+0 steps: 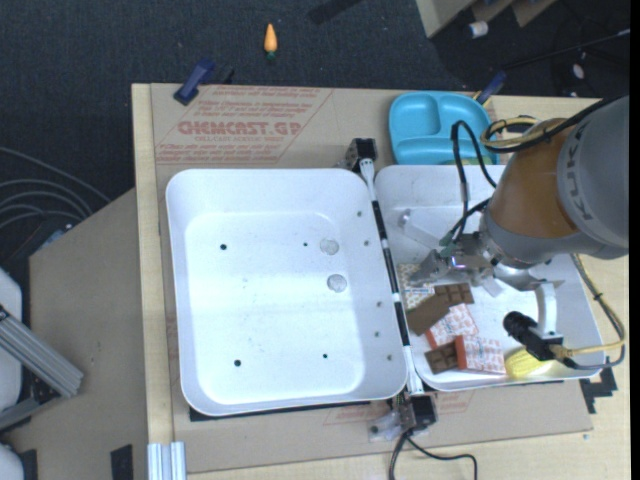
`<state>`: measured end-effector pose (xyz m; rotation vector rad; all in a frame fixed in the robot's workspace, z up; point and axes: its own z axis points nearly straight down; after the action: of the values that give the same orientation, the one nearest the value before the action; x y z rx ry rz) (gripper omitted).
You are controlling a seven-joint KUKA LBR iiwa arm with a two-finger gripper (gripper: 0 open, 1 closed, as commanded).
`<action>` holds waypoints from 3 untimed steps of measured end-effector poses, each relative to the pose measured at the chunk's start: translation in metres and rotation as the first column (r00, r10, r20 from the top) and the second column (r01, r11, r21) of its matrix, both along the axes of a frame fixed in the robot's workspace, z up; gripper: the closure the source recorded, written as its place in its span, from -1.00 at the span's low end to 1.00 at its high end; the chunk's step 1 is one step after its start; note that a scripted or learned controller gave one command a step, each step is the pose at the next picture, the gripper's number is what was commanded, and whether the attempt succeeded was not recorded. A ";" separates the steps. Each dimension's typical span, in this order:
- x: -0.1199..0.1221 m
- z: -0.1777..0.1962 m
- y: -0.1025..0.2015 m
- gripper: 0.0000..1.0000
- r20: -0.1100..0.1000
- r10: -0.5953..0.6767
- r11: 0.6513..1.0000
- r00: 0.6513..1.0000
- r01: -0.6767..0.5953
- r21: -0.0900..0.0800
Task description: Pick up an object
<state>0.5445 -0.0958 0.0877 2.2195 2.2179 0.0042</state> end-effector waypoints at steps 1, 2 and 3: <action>0.001 0.010 0.000 1.00 0.003 -0.002 1.000 1.000 0.002 -0.001; 0.001 0.010 0.000 -1.00 0.003 -0.002 1.000 1.000 0.002 -0.001; 0.001 0.020 0.000 1.00 0.004 -0.002 1.000 1.000 0.002 -0.002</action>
<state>0.5455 -0.0960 0.1075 2.2189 2.2126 0.0074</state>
